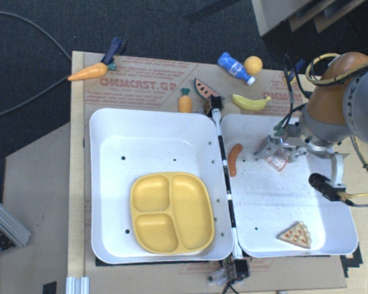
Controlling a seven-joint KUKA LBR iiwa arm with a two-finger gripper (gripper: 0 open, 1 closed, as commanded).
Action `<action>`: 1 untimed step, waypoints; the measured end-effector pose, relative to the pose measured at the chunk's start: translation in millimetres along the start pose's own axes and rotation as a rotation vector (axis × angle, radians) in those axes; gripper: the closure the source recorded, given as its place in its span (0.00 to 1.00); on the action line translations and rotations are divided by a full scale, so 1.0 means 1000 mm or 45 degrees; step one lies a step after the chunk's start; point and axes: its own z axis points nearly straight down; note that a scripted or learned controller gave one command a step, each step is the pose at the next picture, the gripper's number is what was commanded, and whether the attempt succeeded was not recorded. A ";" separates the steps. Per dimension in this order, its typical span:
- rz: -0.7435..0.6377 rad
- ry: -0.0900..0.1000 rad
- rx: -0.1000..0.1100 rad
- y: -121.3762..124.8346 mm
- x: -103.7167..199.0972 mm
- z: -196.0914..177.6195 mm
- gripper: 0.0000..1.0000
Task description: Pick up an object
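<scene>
Judged the small reddish object (277, 163) under the gripper (277, 150) light and thin; best pinched mid-body. Could not tell jaw state.

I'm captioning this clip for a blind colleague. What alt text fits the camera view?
A grey arm's gripper is low in the right white bin, over a small clear wrapped item, with a hot dog and a pizza slice lying nearby. The left white bin holds a yellow divided plate; toy foods lie behind the bins.

Pincer (278, 151) low, arm (342, 91) bent
</scene>
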 end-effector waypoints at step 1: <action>-0.003 0.000 -0.002 0.043 -0.011 0.020 0.00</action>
